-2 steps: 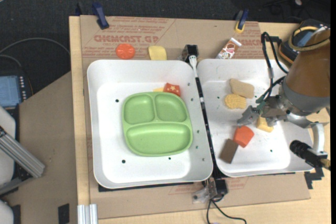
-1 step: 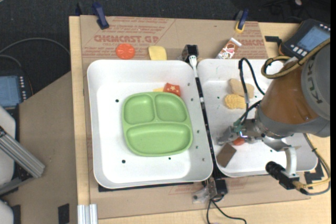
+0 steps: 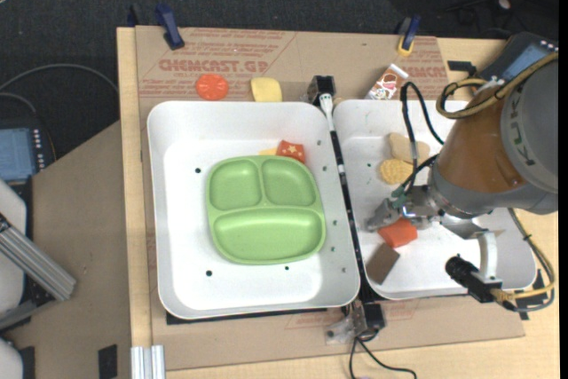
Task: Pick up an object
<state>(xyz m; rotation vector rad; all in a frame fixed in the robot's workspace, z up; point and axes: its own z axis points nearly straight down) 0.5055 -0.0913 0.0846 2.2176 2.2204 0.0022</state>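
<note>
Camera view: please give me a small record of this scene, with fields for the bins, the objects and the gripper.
left bin: holds a green tray with three compartments; a red piece lies at the tray's far edge
right bin: holds a cracker, an orange block and a brown block
bench, beyond the bins: orange disc, yellow piece, small packet
gripper: low over the right bin, right beside the orange block; grasp cannot be judged
</note>
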